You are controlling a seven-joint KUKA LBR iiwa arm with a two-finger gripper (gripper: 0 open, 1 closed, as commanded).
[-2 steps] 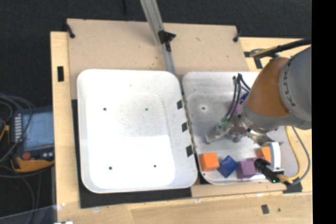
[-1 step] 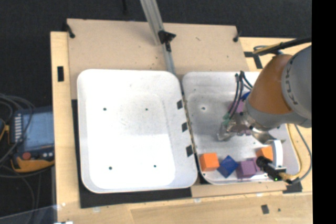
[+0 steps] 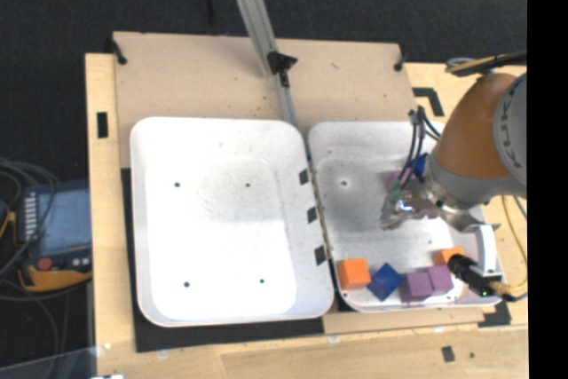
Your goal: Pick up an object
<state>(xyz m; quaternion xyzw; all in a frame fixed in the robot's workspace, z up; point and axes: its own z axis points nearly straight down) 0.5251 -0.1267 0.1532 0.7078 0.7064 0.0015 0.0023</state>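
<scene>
In the right bin (image 3: 355, 146), several blocks lie along the near edge: an orange block (image 3: 354, 272), a blue block (image 3: 385, 281), a purple block (image 3: 425, 284) and a small orange piece (image 3: 442, 257) further right. My gripper (image 3: 395, 210) hangs over the middle of this bin, behind the blocks and apart from them. The arm's orange band and grey wrist cover the bin's right side. Nothing shows between the fingers.
The left bin (image 3: 222, 217) lies beside the right one with only small dark dots on its floor. A slanted metal pole (image 3: 253, 9) rises behind the bins. A handheld pendant (image 3: 53, 235) with cables sits off the bench at left.
</scene>
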